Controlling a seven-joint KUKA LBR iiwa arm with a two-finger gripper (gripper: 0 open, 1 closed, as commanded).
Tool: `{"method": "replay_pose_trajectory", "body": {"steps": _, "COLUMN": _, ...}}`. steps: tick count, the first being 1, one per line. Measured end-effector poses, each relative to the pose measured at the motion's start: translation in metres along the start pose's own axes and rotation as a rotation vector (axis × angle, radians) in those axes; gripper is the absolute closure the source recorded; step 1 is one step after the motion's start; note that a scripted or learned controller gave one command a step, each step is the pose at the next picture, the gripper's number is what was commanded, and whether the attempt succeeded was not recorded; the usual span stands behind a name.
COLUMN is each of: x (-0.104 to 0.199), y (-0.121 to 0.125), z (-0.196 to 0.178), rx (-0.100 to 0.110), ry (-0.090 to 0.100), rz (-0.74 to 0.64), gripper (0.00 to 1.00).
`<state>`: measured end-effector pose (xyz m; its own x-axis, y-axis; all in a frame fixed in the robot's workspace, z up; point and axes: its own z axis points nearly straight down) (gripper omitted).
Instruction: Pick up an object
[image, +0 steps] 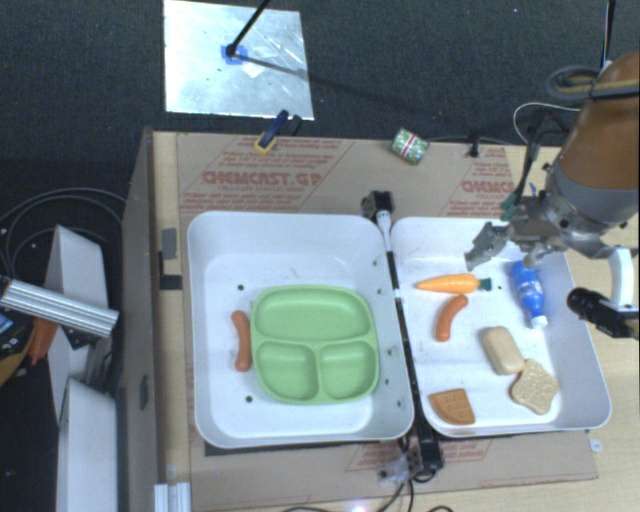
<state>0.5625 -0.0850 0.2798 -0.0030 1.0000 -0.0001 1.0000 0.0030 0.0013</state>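
Bench topped with a brown cardboard sheet (300, 175) printed in red, standing on dark carpet; a square of shiny foil (235, 58) lies on the carpet beyond the sheet's far edge. Landmark: the black divider (397, 300) where the two white bins meet. Left of the divider, the left bin (215, 240) holds a green three-compartment tray (315, 342) near its middle and a small sausage (240, 340) just beside the tray's left edge. Right of the divider, the right bin (590, 395) holds a toy carrot (450, 284) lying crosswise nearest the divider, a second sausage (449, 317) just below it, a tan bread roll (502, 350) further right, a square cracker (453, 406) toward the near rim, a toast-like slice (535, 386) at the near right, and a blue bottle (528, 292) lying right of the carrot. Gripper (505, 240), grey, above the right bin's far portion, right of the divider, fingers spread apart with nothing between them, positioned above and between carrot and bottle. A small green-patterned roll (409, 146) rests on the cardboard beyond the divider.
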Motion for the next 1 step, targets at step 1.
{"method": "replay_pose_trajectory", "body": {"steps": 1, "x": -0.0331, "y": 0.0150, "z": 0.0912, "rx": 0.003, "ry": 0.000, "rz": 0.002, "gripper": 0.00}}
